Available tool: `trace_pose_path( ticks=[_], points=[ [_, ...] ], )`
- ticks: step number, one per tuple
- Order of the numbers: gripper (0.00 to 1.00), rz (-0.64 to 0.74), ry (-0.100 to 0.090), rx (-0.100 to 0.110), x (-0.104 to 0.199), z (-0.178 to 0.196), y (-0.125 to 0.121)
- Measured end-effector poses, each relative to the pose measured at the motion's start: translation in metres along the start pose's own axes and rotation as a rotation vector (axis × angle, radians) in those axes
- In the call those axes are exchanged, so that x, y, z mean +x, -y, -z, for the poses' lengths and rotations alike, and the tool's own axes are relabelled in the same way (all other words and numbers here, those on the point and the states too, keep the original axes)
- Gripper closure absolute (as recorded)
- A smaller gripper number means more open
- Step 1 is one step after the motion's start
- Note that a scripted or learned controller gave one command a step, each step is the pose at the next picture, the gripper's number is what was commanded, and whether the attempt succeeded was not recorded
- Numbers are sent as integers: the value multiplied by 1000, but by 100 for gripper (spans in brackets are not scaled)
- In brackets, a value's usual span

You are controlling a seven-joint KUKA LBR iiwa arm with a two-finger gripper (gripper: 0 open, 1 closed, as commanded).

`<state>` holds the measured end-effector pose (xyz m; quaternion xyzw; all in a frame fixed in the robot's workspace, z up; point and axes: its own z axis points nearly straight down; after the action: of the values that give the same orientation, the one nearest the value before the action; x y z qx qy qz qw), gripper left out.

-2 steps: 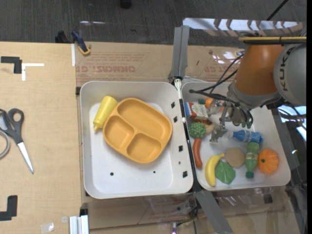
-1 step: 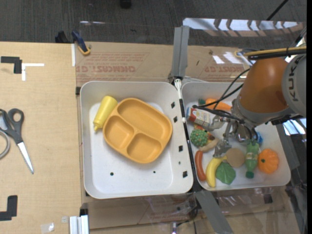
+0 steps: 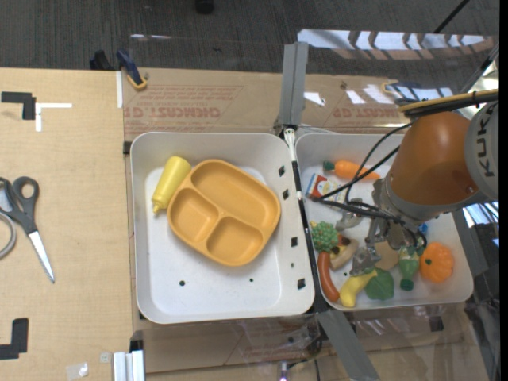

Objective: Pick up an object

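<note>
Right bin (image 3: 464, 290): fingers (image 3: 367, 254) reach down among toy foods (image 3: 379, 284).

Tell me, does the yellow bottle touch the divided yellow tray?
Touching: the camera view shows the yellow bottle lying against the upper-left rim of the divided yellow tray.

The bench (image 3: 63, 236) is seen from one camera set high above it. The scene is looked down on at a slant, not straight down. Both white bins are taken in whole: the left bin (image 3: 214, 296) sits in the middle of the picture, and the right bin (image 3: 452, 292) is near the right side. A strip of dark floor (image 3: 238, 14) is seen at the far edge. The arm (image 3: 432, 161) is seen coming in from the right.
</note>
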<state>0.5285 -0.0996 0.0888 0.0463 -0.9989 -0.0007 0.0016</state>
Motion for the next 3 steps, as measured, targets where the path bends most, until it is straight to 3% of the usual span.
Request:
trace_pose_path(
  ticks=[1,2,3],
  points=[
    [0,-110,5,1,-77,1,48],
    [0,85,1,-1,-2,0,82],
    [0,88,2,-1,44,0,89]
  ],
)
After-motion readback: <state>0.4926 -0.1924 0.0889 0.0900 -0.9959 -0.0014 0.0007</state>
